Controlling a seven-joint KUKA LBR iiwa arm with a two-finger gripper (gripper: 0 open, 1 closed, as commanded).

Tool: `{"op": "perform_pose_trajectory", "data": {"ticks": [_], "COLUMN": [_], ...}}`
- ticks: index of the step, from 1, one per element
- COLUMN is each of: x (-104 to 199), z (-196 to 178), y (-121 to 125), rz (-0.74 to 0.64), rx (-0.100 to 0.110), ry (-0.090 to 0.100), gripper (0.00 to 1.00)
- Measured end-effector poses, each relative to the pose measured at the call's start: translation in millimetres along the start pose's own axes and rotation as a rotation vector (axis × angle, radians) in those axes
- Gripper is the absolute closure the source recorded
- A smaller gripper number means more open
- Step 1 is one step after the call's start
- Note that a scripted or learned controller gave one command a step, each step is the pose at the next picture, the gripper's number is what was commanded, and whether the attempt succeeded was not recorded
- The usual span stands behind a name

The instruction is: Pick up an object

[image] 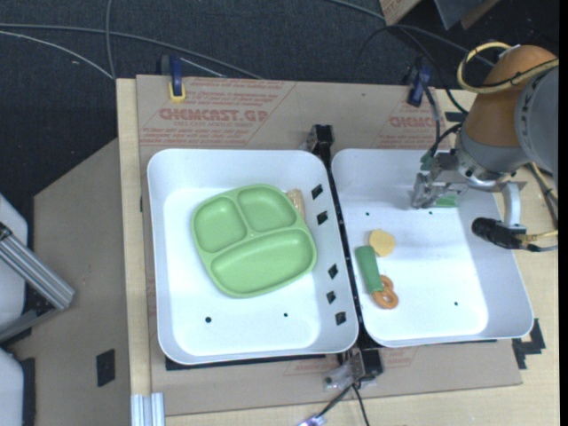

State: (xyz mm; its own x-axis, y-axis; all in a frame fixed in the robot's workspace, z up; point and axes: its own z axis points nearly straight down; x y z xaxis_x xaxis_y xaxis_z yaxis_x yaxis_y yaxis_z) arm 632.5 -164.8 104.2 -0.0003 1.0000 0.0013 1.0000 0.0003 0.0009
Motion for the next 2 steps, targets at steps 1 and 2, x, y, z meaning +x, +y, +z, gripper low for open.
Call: {"op": "perform_pose_trajectory", "data": {"ticks": [1, 2], "x": [5.7, 14.1], "z": [-49.8, -109.2], "y": [-6.7, -1.3], "rz": [0.0, -0.002], "rx": [-0.003, -0.005], "ry": [-0.002, -0.002], "gripper": [1.0, 1.0]}}
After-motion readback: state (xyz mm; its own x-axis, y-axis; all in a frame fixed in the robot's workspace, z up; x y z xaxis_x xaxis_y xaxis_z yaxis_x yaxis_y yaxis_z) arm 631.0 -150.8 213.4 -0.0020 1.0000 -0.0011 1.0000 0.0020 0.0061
